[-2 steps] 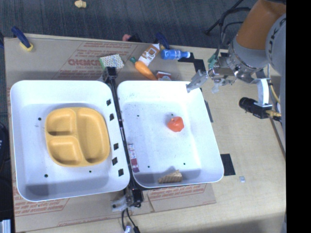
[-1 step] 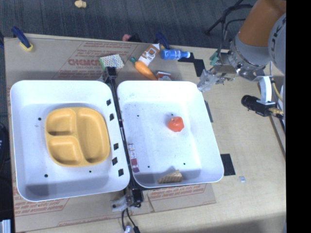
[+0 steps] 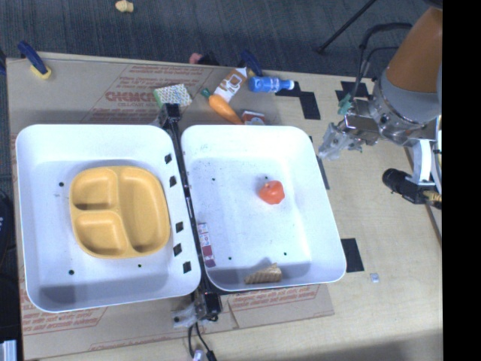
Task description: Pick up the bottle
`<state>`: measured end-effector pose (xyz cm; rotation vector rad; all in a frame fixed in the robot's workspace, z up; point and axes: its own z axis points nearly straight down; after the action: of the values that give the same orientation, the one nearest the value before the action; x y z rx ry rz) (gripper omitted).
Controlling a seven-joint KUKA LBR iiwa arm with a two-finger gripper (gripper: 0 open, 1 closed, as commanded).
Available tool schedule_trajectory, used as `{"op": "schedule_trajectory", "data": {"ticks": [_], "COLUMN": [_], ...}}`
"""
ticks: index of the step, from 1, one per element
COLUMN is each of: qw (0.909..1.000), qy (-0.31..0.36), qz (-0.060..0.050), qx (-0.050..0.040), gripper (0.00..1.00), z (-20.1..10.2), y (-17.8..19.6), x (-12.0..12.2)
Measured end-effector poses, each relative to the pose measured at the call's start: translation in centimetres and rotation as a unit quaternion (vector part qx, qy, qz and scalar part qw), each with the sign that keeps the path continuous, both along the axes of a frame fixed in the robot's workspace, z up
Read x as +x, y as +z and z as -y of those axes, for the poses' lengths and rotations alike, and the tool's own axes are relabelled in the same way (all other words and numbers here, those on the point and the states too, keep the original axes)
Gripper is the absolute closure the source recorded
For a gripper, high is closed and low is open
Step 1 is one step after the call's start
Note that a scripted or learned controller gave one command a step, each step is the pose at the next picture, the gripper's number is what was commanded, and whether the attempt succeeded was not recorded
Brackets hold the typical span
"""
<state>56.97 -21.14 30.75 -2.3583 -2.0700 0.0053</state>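
A small blue bottle (image 3: 268,85) lies on its side on the cardboard behind the right bin (image 3: 322,224), outside it. Next to it on the left lies a white bottle with an orange label (image 3: 231,85). My gripper (image 3: 329,147) hangs just past the right bin's right rim, over the bench, with the grey wrist and orange band up to its right. It is well to the right of both bottles and nearer the camera. Nothing shows in its grasp.
Inside the right bin sit a red-orange round item (image 3: 272,192) and a brown wedge (image 3: 263,275) by the front wall. A yellow divided plate (image 3: 119,210) lies in the left bin (image 3: 30,201). An orange carrot (image 3: 224,109) and a green sponge (image 3: 173,95) lie behind the bins.
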Motion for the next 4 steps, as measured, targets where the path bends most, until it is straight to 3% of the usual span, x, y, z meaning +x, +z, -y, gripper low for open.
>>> {"op": "schedule_trajectory", "data": {"ticks": [1,2,3,4], "qw": [0.9937,0.9848,0.9301,0.8157], "qy": [-0.112,-0.174,-0.367,-0.578], "qz": [-0.001,-0.001,-0.001,-0.003], "qx": [0.0001,-0.0001,-0.0001,-0.0003], "gripper": [1.0,1.0,1.0,1.0], "z": [-0.6,-0.9,-2.2,-0.7], "y": [-2.5,-5.1,-8.8,-13.2], "x": [-3.6,-8.0,-9.4,-9.4]}}
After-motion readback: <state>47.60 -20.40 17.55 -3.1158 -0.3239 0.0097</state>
